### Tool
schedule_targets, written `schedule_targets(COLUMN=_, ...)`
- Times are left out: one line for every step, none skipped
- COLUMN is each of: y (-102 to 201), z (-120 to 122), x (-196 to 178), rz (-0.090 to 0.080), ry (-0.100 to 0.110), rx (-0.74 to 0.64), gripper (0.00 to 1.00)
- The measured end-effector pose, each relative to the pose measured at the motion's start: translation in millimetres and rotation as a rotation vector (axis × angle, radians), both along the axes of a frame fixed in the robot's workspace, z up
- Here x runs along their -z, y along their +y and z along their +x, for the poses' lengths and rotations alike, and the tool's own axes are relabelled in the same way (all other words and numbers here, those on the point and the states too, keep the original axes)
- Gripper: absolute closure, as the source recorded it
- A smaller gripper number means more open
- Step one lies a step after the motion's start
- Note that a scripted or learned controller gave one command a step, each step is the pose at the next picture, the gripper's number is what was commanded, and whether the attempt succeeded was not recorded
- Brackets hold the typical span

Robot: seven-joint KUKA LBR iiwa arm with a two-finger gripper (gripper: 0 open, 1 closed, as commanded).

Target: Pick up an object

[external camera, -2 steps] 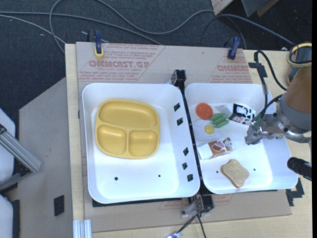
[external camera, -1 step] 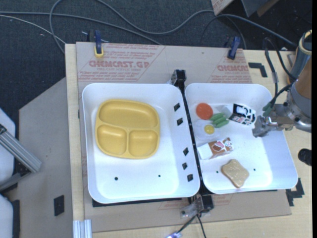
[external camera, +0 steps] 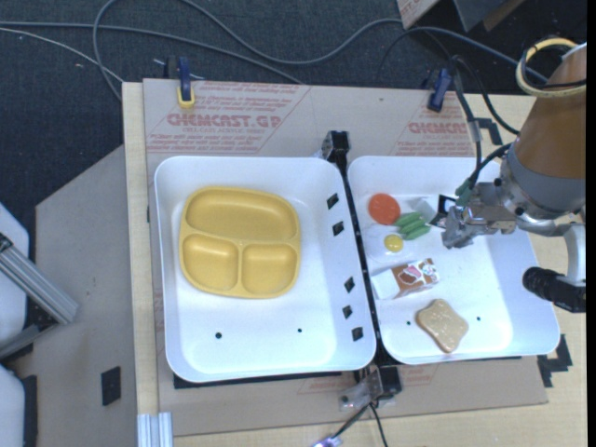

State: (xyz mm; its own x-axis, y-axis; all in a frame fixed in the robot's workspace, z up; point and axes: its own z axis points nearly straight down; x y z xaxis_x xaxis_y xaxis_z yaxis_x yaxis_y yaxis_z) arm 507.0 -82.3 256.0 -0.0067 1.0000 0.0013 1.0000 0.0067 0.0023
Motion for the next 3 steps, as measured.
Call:
schedule_targets(y=45.6, z=15.8, x=15.6, rz=0.001, ry=0.005, rx=0.001, gripper=1.0)
schedule_targets(y=92.2, z=25.2, x=28.5, rz=0.001, ry=0.005, rx=0.002, gripper=1.0)
schedule_targets(y=152.4, z=41.2, x=22.1, rz=0.002, ry=0.0, rx=-0.001, gripper=1.0)
